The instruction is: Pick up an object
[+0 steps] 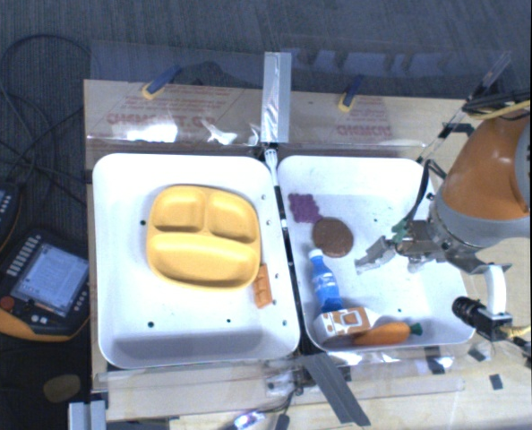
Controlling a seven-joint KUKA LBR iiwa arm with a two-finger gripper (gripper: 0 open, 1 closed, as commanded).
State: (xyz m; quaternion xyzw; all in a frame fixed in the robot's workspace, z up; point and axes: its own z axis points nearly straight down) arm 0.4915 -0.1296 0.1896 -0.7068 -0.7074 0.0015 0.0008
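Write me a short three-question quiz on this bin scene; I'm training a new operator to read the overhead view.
1. True or false: the yellow divided plate lies in the right bin.
2. Which item lies closest to the brown disc? A) purple grapes B) carrot C) orange piece
3. Fill in: the blue bottle lies in the ___ bin.

Key: 1. False, it lies in the left bin. 2. A. 3. right.

Dark grey carpet floor (203, 12) surrounds a pale wooden bench (382, 115). Black cables (33, 124) trail across the floor, far left of the claw. Handheld control pendant (38, 280) lies there too.
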